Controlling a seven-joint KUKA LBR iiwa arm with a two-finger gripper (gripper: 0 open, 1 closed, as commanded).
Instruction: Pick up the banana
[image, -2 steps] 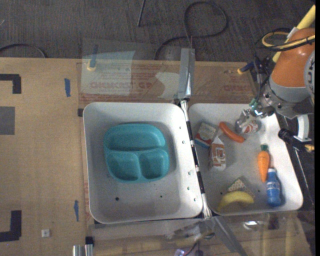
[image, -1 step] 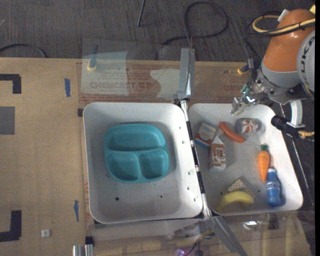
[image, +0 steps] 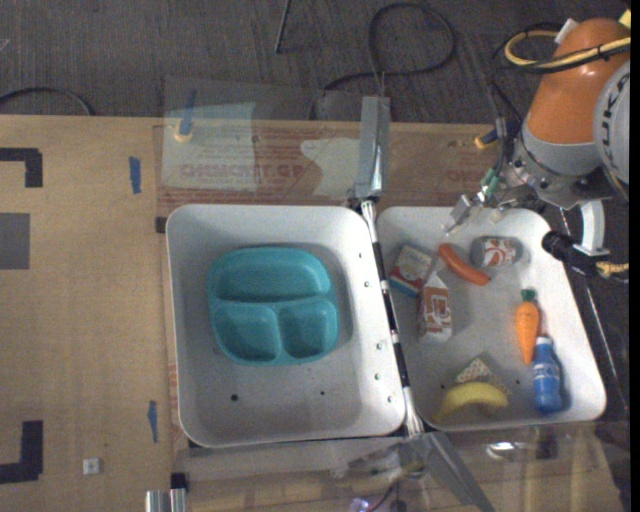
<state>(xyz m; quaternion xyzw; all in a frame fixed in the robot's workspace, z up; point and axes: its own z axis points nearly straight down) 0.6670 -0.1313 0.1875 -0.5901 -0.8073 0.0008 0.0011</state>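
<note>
A yellow banana (image: 472, 399) lies near the front edge of the right bin (image: 580, 330), curved, with a small patterned wedge (image: 475, 370) just behind it. My gripper (image: 478, 206) hangs over the bin's far rim, well away from the banana and above the other items. Its fingers look small and blurred from here, and nothing shows between them.
The right bin also holds a red sausage (image: 465, 264), a grey can (image: 497, 251), two small packets (image: 411, 267) (image: 435, 310), a carrot (image: 527, 330) and a blue bottle (image: 545, 375). A teal divided plate (image: 272, 305) sits in the left bin (image: 190, 330).
</note>
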